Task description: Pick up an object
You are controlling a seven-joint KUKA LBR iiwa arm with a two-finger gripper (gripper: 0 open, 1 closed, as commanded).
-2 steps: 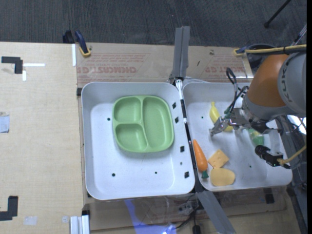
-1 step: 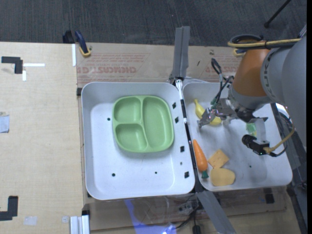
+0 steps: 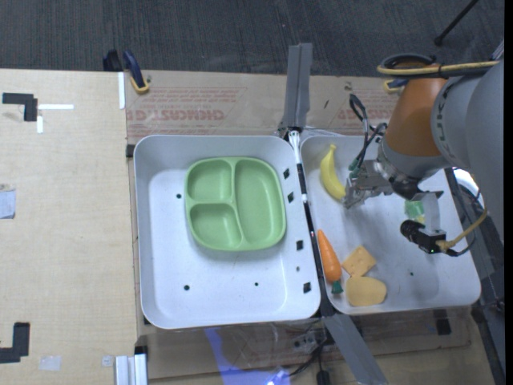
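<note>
- Hovering low in the right-hand shallow white bin, the grey two-finger gripper is sitting just beside the yellow curved plastic banana, on the banana's right in the camera view.
- Whether the claw is spread or closed is not something I can tell from here (its tips are blurring into dark metal and cables), and nothing is showing as gripped.
- The banana is lying near the bin's upper-left corner, its long axis running roughly top to bottom, close along the divider between the 2 bins.
- I am judging the banana the likeliest target: a short move leftward looks needed, with the claw closing across the banana's narrow width.
- Lower in the same bin, an orange plastic carrot, a yellow cheese wedge and a pale yellow rounded slice are lying well apart from the claw.
- The left-hand white bin is holding a green 3-compartment plate.
</note>
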